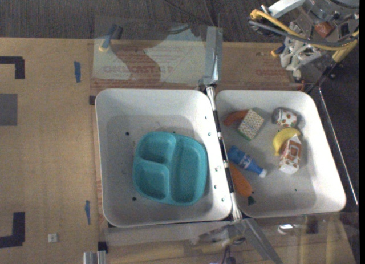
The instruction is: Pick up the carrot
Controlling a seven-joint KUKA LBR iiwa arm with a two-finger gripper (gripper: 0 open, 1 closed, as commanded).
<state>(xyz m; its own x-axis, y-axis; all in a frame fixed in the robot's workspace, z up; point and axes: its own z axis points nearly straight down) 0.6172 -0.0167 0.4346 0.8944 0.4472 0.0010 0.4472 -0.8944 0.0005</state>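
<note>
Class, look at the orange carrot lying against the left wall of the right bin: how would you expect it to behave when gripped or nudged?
The tapered orange carrot looks rigid, likely toy plastic, so probably light. Its rounded body may roll or slip. Lying against the white bin's wall and touching the blue bottle, it leaves little finger room.

Red lettering is showing through the clear sheet (154,55) above the left bin, printed on the cardboard (245,63) beneath, but it is too blurred to read. The small carton (290,155) and the can (284,117) in the right bin are carrying printing too small to make out.
</note>
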